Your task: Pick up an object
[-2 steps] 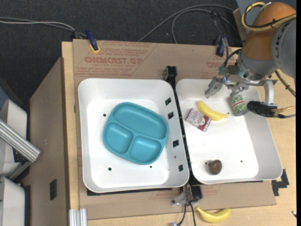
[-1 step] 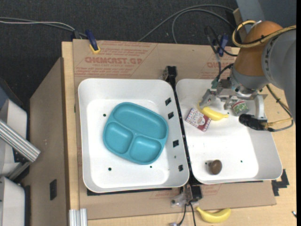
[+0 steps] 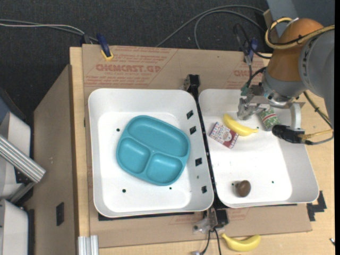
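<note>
Bench (image 3: 133, 62) – 2 white bins: left bin (image 3: 101, 142), right bin (image 3: 287, 169).

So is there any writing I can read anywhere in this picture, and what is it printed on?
"CHEMCAST GP", in red, on the brown protective sheet under the bins; smaller red lines beneath it are too blurred to read.
Red print at the sheet's right end, near the arm: partly hidden, unreadable.
Small packet in the right bin: print too small to read.

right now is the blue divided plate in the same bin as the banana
No, the blue divided plate lies in the left bin, while the banana lies in the right bin.
</note>
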{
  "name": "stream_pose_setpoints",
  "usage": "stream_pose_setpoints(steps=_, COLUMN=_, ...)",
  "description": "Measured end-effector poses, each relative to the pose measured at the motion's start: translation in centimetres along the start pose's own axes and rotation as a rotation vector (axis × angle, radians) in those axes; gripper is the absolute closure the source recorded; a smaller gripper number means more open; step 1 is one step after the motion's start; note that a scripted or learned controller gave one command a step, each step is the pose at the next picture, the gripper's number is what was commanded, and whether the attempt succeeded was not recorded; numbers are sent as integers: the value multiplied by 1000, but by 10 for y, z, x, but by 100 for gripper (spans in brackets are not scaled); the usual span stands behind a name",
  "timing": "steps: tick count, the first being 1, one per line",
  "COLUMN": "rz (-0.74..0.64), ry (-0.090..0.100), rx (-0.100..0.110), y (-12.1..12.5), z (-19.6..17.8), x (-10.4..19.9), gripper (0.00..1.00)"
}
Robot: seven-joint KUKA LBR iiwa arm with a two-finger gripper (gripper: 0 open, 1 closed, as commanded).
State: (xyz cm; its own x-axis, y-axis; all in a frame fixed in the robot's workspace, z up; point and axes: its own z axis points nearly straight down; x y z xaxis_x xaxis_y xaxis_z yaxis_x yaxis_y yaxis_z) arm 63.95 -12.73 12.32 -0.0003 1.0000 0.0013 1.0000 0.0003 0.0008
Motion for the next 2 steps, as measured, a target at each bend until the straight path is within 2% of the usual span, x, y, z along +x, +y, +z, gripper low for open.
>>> stream_pose_setpoints(steps=2, rz=-2, ry=-2, rx=-6, y=-9, z=-120, x=6, gripper=100)
